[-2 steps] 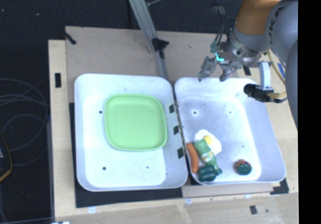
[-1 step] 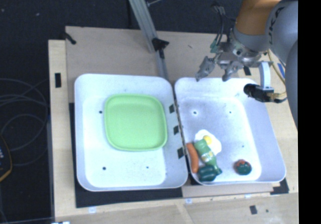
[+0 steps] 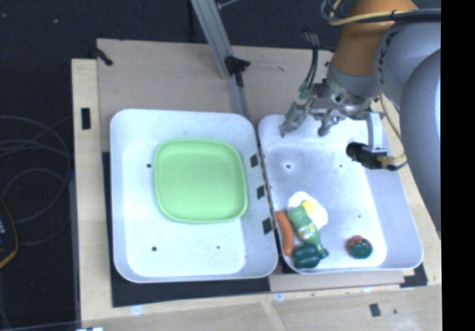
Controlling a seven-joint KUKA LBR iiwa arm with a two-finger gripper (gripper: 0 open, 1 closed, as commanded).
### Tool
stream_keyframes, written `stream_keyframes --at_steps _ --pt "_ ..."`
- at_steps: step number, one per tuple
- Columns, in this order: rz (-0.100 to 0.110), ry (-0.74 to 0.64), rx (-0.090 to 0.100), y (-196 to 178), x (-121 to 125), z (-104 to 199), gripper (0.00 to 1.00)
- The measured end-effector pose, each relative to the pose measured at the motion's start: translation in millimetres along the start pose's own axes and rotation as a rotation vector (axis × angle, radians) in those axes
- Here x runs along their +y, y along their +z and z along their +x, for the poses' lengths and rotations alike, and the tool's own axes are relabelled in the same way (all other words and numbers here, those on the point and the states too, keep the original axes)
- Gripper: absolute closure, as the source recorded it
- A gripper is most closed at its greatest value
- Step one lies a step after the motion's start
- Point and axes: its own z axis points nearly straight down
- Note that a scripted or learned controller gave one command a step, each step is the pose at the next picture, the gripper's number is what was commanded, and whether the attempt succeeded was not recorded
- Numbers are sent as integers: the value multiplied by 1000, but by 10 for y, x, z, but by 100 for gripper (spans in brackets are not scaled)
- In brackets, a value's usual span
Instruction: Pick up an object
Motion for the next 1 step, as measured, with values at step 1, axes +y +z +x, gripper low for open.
stream_keyframes --at_steps 1 --pt "-1 0 0 437 46 4 0"
